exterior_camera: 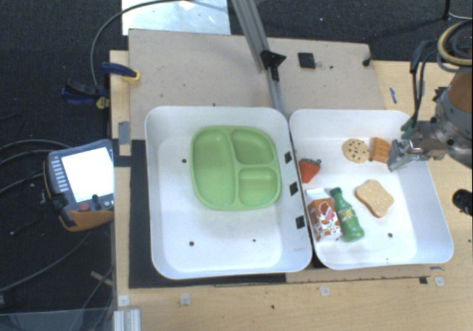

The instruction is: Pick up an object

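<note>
While the claw [399,154], its grip state impossible to tell, hovers at the right bin's [432,244] right side, the orange cracker [380,149] lies just left of it.

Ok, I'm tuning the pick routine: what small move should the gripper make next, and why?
Probably a short shift toward the bin's middle and down onto the orange cracker. The gripper sits at the right bin's far edge, right beside that cracker, its nearest item, holding nothing visible.
</note>
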Robot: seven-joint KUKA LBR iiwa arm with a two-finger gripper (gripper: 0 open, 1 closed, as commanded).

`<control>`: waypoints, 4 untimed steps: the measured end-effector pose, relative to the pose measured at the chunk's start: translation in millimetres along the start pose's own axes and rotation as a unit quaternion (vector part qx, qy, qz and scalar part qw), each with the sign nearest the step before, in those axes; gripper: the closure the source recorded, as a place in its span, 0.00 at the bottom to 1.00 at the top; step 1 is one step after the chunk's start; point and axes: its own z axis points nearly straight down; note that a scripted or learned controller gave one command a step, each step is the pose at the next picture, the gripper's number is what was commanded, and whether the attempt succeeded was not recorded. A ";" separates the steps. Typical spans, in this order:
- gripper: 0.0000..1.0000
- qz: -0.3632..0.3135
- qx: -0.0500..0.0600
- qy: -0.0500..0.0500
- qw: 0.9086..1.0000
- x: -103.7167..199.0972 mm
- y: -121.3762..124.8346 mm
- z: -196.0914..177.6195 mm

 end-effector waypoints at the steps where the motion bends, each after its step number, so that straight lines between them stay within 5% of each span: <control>1: 1.00 0.000 0.001 0.000 1.000 51.6 22.6 18.7; 4: 1.00 0.000 0.000 0.000 1.000 207.0 92.6 42.2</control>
